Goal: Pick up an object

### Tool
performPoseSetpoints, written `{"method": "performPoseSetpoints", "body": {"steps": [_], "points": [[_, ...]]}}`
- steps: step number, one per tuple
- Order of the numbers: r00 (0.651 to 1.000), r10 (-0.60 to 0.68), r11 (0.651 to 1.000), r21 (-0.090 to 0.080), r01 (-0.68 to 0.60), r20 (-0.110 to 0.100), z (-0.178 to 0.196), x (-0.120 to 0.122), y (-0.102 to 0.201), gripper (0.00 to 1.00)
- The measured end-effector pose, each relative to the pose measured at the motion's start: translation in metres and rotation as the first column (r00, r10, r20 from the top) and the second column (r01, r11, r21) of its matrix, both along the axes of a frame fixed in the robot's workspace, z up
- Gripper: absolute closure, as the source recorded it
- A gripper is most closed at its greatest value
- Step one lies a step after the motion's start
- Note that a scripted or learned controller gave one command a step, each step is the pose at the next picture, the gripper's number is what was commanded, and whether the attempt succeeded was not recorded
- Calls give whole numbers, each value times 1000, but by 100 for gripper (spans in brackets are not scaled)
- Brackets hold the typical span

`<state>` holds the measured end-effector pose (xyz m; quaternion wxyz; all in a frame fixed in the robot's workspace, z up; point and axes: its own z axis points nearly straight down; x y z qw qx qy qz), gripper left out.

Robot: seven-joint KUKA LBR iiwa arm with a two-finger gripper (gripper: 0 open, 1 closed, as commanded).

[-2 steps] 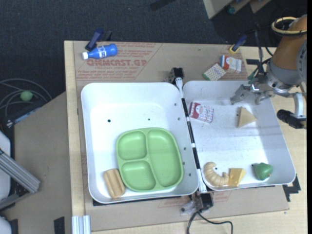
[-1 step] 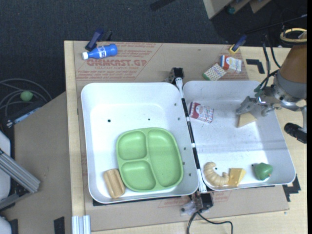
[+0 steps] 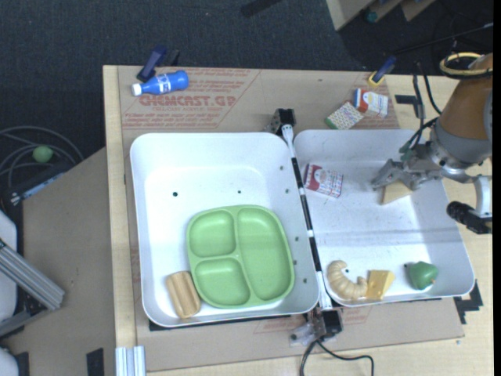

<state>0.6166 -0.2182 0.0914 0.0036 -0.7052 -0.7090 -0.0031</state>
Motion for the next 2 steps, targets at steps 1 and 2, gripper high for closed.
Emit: {"method": "performPoseSetpoints", "body": {"steps": [1,2], "points": [[1000,-1,1000,-9,1,6,12,1,-3,100],[1000,0,1000,-5,0,4,12,1,-1,0]]}}
